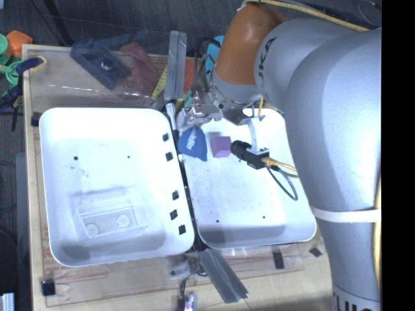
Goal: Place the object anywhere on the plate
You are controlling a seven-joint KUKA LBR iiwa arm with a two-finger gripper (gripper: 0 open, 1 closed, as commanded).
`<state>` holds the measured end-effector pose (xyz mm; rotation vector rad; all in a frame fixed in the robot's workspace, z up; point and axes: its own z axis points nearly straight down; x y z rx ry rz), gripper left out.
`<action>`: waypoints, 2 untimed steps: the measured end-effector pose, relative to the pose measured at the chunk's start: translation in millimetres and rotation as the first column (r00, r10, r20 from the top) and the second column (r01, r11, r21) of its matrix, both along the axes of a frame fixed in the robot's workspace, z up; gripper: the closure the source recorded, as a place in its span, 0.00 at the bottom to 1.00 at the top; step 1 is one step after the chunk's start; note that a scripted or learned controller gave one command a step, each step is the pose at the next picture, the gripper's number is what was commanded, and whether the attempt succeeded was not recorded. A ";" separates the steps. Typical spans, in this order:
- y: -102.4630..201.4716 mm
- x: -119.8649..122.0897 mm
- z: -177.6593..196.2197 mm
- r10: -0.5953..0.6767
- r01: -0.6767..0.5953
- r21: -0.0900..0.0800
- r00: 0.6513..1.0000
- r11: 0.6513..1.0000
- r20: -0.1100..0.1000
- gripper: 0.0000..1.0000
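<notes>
Gripper (194, 116) sits low at the far-left corner of the right bin (259, 229), by the divider. Can't tell from this angle whether it's open or holding anything. Two candidates just beside it on the bin floor: a blue wedge-like piece (194, 144) and a small lilac block (222, 146). Probably going for the blue one. The left bin (58, 173) has a faint clear tray (107, 216), likely the plate.
</notes>
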<state>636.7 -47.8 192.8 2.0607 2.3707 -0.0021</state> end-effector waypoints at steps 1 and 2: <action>106.4 -30.1 45.0 0.179 -0.179 0.001 0.984 0.984 -0.004 1.00; 163.4 -129.0 18.5 0.170 -0.170 0.001 0.985 0.986 -0.007 1.00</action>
